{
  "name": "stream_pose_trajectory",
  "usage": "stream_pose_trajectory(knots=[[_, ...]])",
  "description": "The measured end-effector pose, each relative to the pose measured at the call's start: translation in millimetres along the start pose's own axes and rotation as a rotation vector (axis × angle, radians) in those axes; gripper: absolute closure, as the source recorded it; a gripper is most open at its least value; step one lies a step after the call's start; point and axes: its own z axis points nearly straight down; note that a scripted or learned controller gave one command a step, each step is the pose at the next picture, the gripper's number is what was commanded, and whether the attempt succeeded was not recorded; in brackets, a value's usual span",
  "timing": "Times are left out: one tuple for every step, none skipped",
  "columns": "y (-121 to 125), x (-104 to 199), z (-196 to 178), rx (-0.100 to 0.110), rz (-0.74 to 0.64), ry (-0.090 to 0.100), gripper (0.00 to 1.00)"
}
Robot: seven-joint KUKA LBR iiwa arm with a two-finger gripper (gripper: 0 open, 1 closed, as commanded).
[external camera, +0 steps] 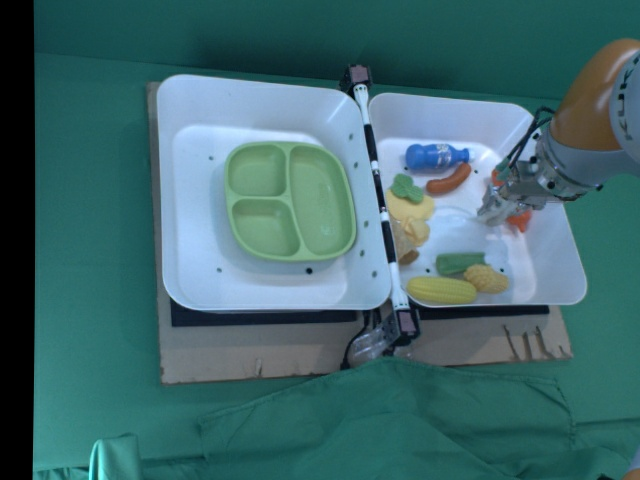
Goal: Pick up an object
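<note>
A grey arm with an orange band reaches from the right into the right-hand bin (560, 268), a shallow, glossy white tub with rounded corners, its gripper (497, 208) lowered near the bin's right side. How far the jaws stand apart cannot be told from this angle, nor whether anything sits between them; a small orange-red piece (519, 222) lies just beside the gripper, touching or nearly so.

Smooth plastic toy foods are scattered over the rest of that bin. A blue bottle (436, 155) with a white cap lies on its side toward the far edge; its label is too small to read. A red sausage (449, 179) curves just below it. Along the left wall lie a yellow piece with a green leafy top (409, 199) and a pale tan lump (413, 232). Near the front edge rest a green pod (459, 263), a knobbly orange-yellow piece (486, 279) and a yellow corn cob (441, 290).

The left-hand bin (190, 258) carries a matte, lime-green plate (290, 200) with three compartments, set near its middle. Both bins sit on a cardboard sheet (250, 368) over green cloth (90, 218).
</note>
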Motion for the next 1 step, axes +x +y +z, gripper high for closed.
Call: stream_pose_trajectory(knots=[[1.4,4.9,-1.7,-0.001,-0.005,0.009,0.00]])
